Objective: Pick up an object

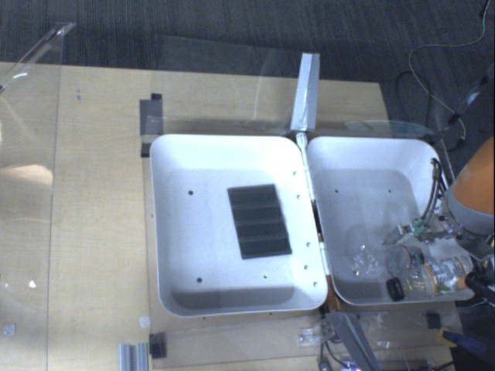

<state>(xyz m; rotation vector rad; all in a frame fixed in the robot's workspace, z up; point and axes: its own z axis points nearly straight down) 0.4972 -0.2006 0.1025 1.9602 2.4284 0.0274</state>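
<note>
Clear plastic bottle [429, 277] with a black cap lies in the right bin [363, 168], seemingly just beneath the gripper [421, 234]. Whether that gripper grasps anything, I cannot tell.

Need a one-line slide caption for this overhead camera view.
Arm's gripper reaches into the right bin over a clear bottle; a dark ridged block lies in the left bin.

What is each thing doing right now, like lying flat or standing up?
Black pad: lying flat in the left bin, a bit slanted.
Clear bottle: lying on its side in the right bin, black cap toward the left.
Crumpled clear plastic: lying loose on the right bin's floor, left of the bottle.
Gripper: down inside the right bin, above the bottle.
</note>
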